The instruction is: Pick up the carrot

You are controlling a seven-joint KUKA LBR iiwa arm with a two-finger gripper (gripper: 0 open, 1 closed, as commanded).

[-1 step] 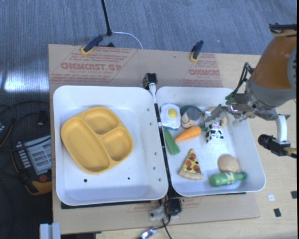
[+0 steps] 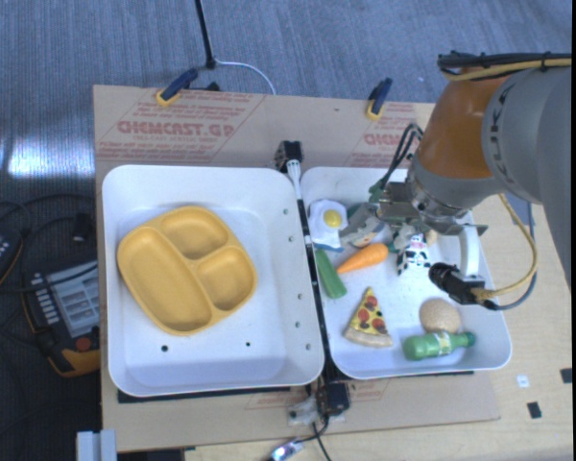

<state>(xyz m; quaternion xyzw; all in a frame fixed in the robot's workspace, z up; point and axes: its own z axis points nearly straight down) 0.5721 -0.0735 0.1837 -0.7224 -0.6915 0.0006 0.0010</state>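
The orange carrot (image 2: 363,256) lies in the right bin (image 2: 494,349), near its left-centre, with its thick end pointing right and up. My gripper (image 2: 382,223) hangs just above and behind the carrot, low over the bin. The grey arm with its orange band comes in from the upper right. The gripper body hides part of the bin floor behind the carrot. Nothing shows as lifted off the bin floor.
In the right bin, a fried egg (image 2: 327,218), a green vegetable (image 2: 328,272), a pizza slice (image 2: 368,317), a small cow figure (image 2: 415,254), a bread roll (image 2: 440,315) and a green bottle (image 2: 437,344) surround the carrot. The left bin (image 2: 125,353) holds a yellow divided plate (image 2: 185,267).
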